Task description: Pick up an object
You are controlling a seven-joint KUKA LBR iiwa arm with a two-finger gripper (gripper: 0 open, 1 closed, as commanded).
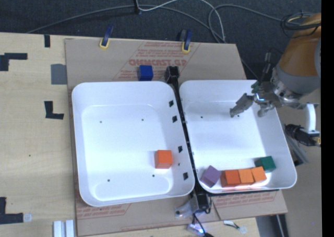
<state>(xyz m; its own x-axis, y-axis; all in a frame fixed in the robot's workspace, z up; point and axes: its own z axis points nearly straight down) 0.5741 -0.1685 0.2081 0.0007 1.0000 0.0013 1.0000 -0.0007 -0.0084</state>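
Wooden bench [31, 142] with black tape marks, brown cardboard sheet [156, 61] clamped at far edge, dark carpet and cables beyond. Two white bins side by side: left bin [104, 97], right bin [271, 142].

Count: three orange blocks, one purple, one green, one blue.

- Lone orange block [164, 158] in left bin, near right wall.
- Right bin near edge, row: purple block [210, 176], two orange blocks [242, 177], green block [266, 163] at near right corner.
- Blue block [145, 72] on cardboard behind left bin.

Gripper [241, 105] over right bin's far right part, fingers spread, nothing between them.
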